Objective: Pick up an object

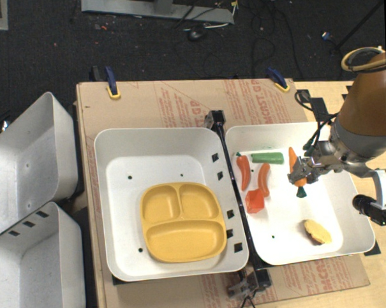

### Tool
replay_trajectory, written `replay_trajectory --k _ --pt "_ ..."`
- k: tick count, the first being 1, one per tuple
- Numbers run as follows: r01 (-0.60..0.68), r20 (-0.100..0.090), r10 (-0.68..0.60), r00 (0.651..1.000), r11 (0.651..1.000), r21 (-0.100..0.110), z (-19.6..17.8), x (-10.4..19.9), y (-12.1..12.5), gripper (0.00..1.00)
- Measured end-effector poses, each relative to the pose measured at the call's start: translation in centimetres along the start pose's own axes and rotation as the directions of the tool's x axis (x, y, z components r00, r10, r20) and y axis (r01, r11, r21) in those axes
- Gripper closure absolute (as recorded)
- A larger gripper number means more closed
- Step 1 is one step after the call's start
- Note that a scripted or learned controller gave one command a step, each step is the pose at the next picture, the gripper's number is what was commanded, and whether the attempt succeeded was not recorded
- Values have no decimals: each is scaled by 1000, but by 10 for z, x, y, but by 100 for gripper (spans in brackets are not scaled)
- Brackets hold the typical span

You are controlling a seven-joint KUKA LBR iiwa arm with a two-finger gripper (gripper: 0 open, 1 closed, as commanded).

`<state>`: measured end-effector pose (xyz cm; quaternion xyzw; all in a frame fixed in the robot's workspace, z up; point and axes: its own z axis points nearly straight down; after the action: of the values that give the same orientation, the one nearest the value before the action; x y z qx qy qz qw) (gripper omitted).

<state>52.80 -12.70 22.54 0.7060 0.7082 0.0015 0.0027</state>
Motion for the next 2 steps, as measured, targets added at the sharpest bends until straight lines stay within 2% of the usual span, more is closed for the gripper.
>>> replay_trajectory --k 1,2 --pt "0 0 0 1000 1000 1 -44 0 1 100" --pt "4 -3 -4 1000 1000 7 -41 55 -10 100"
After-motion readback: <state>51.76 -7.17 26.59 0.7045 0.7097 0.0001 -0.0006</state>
